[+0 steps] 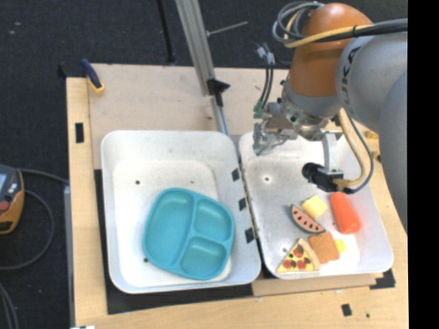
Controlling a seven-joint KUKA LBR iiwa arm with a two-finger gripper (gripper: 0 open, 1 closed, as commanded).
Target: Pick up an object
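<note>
I see the grey arm with its orange band reaching in from three o'clock, its two-finger gripper (264, 144) hanging over the right white bin's (274, 190) twelve o'clock end; whether its jaws are spread I cannot tell. The orange carrot-shaped toy (345, 212) lies toward four o'clock, long axis twelve-to-six.

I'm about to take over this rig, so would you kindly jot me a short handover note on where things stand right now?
Pincer: over the upper left corner of the right bin, carrying nothing.
Things: watermelon slice, yellow block, orange carrot, pizza slice and brown toast cluster at the right bin's lower right. Blue divided plate lies in the left bin.
Done: nothing picked.
Left: descend on one toy, grip, lift.
</note>
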